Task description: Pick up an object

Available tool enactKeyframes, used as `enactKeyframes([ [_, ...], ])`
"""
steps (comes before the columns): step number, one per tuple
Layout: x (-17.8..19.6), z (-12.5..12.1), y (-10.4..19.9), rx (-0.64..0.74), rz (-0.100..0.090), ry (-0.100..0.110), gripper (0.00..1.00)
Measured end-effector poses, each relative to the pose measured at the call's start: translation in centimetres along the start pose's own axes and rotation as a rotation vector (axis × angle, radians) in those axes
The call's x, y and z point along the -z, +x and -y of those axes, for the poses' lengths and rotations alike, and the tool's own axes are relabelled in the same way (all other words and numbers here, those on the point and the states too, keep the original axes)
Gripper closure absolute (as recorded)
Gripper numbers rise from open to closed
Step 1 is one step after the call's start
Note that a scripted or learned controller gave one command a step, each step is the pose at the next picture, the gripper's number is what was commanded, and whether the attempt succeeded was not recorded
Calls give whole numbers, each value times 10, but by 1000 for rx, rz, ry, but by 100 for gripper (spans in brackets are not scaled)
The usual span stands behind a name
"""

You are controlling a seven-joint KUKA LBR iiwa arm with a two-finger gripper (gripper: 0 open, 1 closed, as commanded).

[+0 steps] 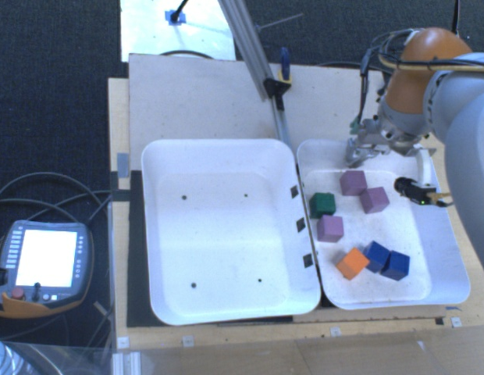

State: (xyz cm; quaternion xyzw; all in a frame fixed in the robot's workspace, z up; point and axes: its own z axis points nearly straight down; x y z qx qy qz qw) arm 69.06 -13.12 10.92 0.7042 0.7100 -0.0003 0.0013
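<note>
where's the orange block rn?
In the camera view, the orange block lies in the right bin, near its front-left corner, touching the nearer of two blue blocks on its right, below a purple block.

No text, label, brand, number or sign can be read anywhere. The handheld control pad (40, 268) left of the tabletop (203, 100) has a screen that glows blank white, and the marks on its buttons are too small to make out. The blocks and both white bins carry no lettering.
</note>
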Motion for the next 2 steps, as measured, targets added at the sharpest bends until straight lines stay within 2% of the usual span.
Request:
enactKeyframes([
  [2,94,0,10,-2,-2,-5,100],
])
